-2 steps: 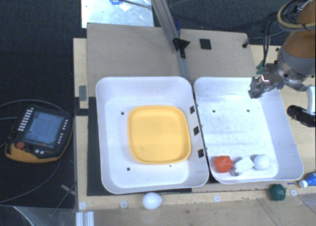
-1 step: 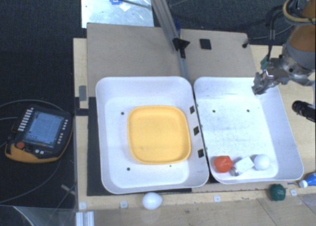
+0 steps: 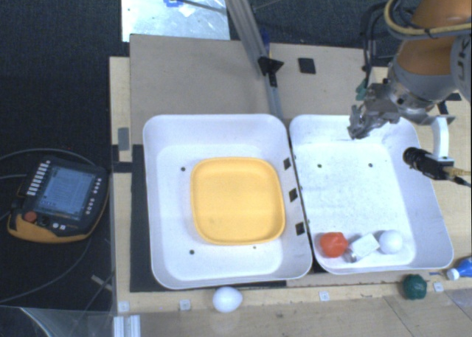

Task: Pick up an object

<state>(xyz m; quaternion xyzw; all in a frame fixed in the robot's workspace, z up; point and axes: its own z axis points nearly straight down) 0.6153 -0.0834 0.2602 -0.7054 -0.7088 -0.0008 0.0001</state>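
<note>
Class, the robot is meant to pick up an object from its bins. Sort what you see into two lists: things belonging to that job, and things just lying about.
Belonging to the job:
- two-finger gripper
- right white bin
- red ball
- small white block
- white ball
- yellow square plate

Just lying about:
- white egg-shaped object
- dark green ball
- orange handheld control pendant

Robot lab test cell.
A teach pendant [image 3: 55,203] lies on dark carpet [image 3: 59,48] beside a bench [image 3: 199,70] bearing two white bins [image 3: 158,136].
</note>
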